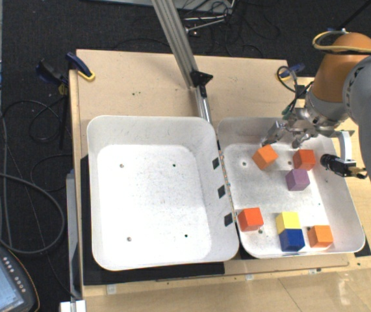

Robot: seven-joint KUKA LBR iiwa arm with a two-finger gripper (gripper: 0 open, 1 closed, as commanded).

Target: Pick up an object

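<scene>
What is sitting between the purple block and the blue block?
In the camera view, the yellow block lies between them, just above the blue block and touching it. Bare white bin floor separates it from the purple block.

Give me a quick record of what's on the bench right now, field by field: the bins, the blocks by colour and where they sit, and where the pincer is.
bins: two white bins side by side, left bin, right bin
blocks, upper part of right bin: orange block, red-orange block, purple block
blocks, near edge of right bin: orange-red block, yellow block, blue block, orange cube
yellow and blue: touching
pincer: pincer, at the right bin's far end, just above the upper blocks
held: nothing seen between its fingers
</scene>
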